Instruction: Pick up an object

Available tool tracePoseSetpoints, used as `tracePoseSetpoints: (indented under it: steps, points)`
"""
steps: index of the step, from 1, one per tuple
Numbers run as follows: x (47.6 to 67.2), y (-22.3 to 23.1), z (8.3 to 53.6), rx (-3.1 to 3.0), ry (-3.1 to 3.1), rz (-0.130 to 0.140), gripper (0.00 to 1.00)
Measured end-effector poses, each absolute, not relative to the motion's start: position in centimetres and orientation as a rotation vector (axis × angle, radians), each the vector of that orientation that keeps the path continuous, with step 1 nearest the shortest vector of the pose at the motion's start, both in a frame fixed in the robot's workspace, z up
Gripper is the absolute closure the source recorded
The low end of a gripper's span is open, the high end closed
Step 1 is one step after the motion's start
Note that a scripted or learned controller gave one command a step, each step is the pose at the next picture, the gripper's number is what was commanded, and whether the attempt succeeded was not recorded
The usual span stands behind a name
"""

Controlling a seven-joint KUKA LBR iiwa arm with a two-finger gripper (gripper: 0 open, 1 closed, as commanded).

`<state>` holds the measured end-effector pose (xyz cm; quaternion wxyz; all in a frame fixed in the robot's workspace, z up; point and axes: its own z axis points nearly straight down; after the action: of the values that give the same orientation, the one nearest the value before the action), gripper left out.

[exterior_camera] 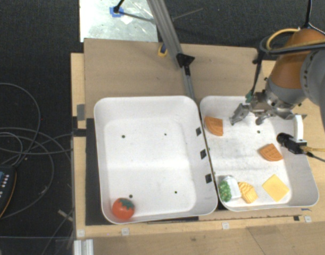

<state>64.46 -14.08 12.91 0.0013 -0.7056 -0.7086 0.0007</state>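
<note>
With its claw spread open and empty, the two-finger gripper (249,116) hangs just right of the orange wedge-shaped toy (214,125), so it probably wants to shift left over the wedge, then drop straight.

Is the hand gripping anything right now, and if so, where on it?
Nothing is held. The hand hangs open above the right bin, with bare bin floor between its fingers. The orange wedge lies apart, to the hand's left in the camera view.

A robot lab: bench (151,68) with bins, loose cables (24,137) on floor.
</note>
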Motion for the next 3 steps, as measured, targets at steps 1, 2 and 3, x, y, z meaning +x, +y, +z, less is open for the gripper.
tracePoseSetpoints:
  steps: [1,2,3]
  points:
    - [64.7,-14.2,14.4,-2.218,-2.23,-0.005,1.0]
    - [65.8,-13.8,20.0,-2.219,-2.233,-0.007,1.0]
    - [65.9,-13.8,23.4,-2.219,-2.232,-0.006,1.0]
